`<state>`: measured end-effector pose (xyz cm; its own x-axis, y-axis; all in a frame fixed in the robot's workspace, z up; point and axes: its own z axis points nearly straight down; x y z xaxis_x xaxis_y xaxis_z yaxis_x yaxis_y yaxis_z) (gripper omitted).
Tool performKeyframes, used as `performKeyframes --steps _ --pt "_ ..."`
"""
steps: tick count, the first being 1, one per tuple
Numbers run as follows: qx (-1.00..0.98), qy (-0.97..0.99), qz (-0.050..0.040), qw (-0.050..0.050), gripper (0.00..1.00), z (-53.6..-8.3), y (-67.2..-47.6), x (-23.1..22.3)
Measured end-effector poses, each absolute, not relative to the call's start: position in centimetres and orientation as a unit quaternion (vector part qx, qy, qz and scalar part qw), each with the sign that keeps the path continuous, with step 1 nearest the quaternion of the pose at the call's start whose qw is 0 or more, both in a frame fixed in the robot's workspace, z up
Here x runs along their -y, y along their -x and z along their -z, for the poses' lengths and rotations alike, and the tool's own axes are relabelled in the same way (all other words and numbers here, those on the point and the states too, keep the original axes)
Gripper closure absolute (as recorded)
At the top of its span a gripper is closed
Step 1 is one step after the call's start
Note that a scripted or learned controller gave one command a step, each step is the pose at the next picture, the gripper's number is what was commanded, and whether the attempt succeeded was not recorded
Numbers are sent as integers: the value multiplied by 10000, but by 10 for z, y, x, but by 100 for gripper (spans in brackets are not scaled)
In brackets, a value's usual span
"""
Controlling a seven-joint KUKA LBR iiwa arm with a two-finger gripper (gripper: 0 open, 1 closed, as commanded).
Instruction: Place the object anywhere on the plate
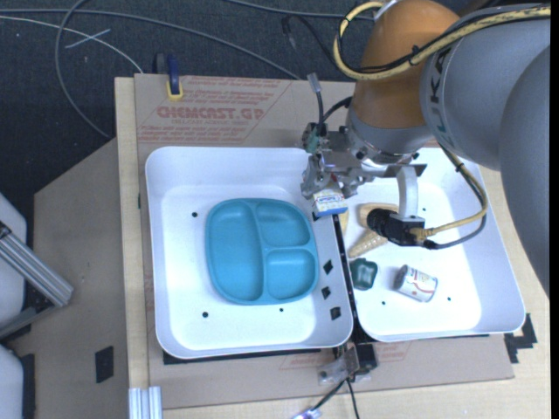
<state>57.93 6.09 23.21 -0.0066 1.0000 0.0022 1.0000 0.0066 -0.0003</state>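
Teal-blue plate [262, 250], plain, no pattern, bright against the left bin [166, 234], which is white with a few small black dots. Right bin [489, 278], white as well. In it: a tan wedge [365, 244], a dark green piece [363, 274], and a white can [416, 284] with a touch of red. Arm [489, 68] grey, band [406, 33] orange. Far side, brown cardboard [227, 103] with red lettering, and a blue-and-yellow clamp [174, 77] on its edge. Floor [70, 77] dark, nearly black.
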Motion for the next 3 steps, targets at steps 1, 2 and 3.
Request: performKeyframes --steps 1,2,3 --pt "7094 7048 -4 26 100 -226 -560 -118" --pt "7086 7056 -11 20 100 -221 -545 -173" --pt "7074 7068 -11 17 0 -221 -546 -170"
